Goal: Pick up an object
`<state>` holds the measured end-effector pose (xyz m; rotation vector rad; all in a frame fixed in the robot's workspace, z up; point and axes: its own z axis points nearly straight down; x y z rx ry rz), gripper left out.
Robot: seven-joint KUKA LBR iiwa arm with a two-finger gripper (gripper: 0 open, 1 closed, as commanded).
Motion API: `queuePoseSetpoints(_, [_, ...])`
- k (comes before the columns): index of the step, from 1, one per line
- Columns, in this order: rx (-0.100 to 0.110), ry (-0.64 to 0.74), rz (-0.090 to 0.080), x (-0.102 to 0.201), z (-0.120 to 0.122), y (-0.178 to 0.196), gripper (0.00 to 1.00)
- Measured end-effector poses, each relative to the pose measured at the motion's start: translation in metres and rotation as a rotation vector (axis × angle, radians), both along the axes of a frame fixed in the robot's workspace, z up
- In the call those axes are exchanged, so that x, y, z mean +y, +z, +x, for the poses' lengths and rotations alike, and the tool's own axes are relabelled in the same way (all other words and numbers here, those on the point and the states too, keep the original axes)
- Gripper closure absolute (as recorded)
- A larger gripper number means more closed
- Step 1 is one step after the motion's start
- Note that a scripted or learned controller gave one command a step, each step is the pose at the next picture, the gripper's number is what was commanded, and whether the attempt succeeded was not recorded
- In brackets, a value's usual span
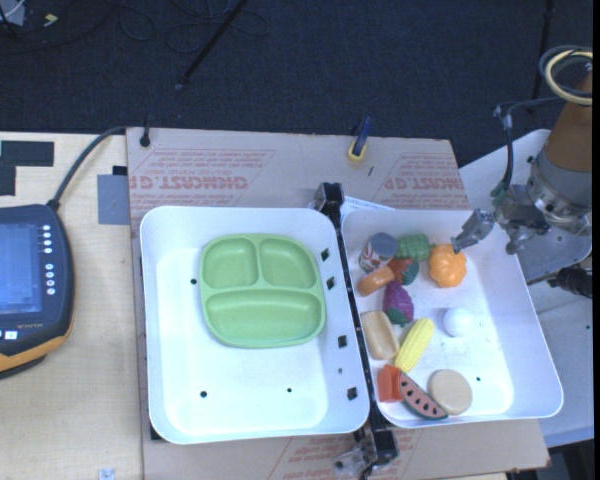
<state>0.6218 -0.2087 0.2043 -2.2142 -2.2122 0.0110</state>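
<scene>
My gripper [490,240] hangs over the far right part of the right bin [520,358], its fingers spread open with nothing between them. One grey fingertip [467,235] is just up and right of an orange fruit [446,266]. Beside that fruit lie a green vegetable [414,247], a grey can [382,249], a carrot [379,277] and a purple eggplant [398,303]. Nearer the front lie a white egg [459,321], a yellow corn cob [414,343], a tan bread roll [379,334], a red piece [389,382], a watermelon slice [420,396] and a tan round disc [450,390].
The left bin [170,368] holds a green divided plate [261,290]. A black divider rail [346,308] runs between the bins. A tablet-like pendant [15,288] lies at the far left of the bench. The arm's wrist [565,183] stands over the right bin's far corner.
</scene>
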Motion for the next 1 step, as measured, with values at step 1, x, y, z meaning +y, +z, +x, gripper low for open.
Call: queuePoseSetpoints(1, [-0.013,0.001,-0.003,-0.0005,0.0028,0.0071,0.00])
